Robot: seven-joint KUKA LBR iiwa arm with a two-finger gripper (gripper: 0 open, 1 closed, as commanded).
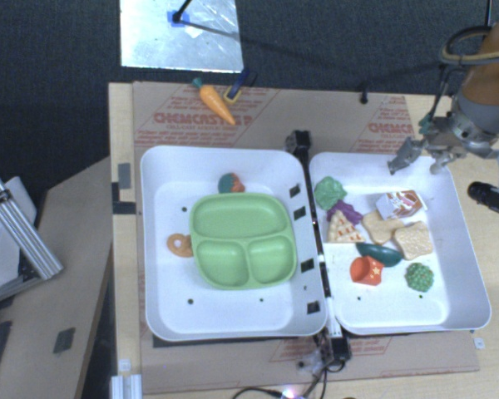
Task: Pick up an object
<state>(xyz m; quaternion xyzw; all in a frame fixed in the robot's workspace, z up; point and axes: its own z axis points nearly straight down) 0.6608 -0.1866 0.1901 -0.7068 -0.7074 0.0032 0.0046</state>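
The right bin (457,306) holds several toy foods: a green leafy piece (328,192), a purple piece (346,210), a pizza wedge (343,229), a white and orange packet (402,203), two toast slices (413,240), a red pepper (366,270), a dark green pod (381,253) and a broccoli floret (419,278). My gripper (419,161) hangs above the far right corner of that bin, up and to the right of the packet. Its two fingers are spread apart with nothing between them.
The left bin (162,173) bears a green divided plate (239,239), a pretzel-like ring (180,245) and a small green and orange toy (229,183). A toy carrot (216,104) lies on the cardboard behind the bins. A shiny sheet (181,23) sits farther back.
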